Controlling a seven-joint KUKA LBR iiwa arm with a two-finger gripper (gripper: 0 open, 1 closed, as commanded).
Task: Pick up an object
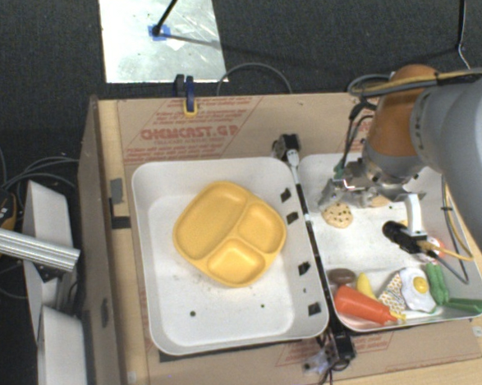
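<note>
Right bin (467,250): gripper (345,190) low at its upper left, finger state cannot be told, chocolate-chip cookie (337,215) lying just below it, toy carrot (364,304), fried egg (416,288) and green pea pod (454,296) along the near edge; left bin (159,259): yellow divided plate (230,232).

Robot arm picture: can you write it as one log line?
gripper: above cookie | right bin: toy food | left bin: yellow tray

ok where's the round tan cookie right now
The round tan cookie lies in the right white bin, near its left wall, just below the gripper and well above the orange carrot.
</note>
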